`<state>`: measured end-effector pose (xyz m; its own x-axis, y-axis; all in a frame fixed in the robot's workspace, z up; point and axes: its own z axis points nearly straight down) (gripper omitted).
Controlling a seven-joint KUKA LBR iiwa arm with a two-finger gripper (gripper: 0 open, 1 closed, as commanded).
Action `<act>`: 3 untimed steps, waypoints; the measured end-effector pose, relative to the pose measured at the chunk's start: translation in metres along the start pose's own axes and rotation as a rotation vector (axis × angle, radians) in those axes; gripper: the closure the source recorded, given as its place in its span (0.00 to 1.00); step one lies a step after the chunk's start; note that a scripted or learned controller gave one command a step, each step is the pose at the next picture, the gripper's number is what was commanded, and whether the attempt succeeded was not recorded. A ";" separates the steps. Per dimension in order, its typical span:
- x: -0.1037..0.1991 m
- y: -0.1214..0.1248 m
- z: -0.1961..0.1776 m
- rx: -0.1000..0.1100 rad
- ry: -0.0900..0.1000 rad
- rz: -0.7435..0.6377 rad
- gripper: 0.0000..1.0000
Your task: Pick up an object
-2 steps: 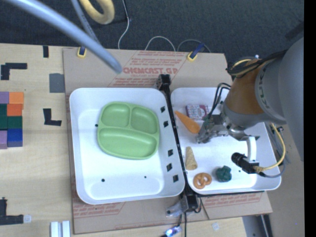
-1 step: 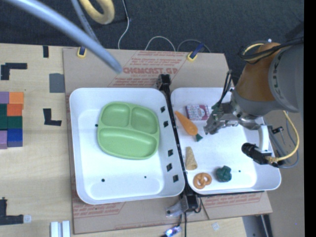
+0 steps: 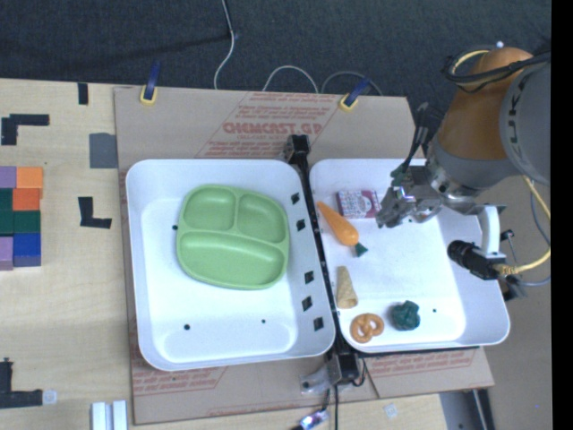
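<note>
The right bin holds an orange carrot with a green tip, a pink-and-white packet, a tan cone, a pretzel and a dark green broccoli piece. My gripper hangs over the right bin's upper middle, just right of the packet and carrot. Nothing shows between its fingers.
The left bin holds a green divided plate. A black clip divider runs between the bins. Coloured blocks sit at the far left of the bench. The arm's grey body and cables fill the right side.
</note>
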<state>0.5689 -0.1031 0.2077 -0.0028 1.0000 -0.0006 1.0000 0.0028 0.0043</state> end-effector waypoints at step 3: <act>0.094 -0.022 -0.019 0.006 0.001 -0.002 1.00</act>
<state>0.5463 -0.0093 0.2262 -0.0051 1.0000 0.0006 1.0000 0.0051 -0.0021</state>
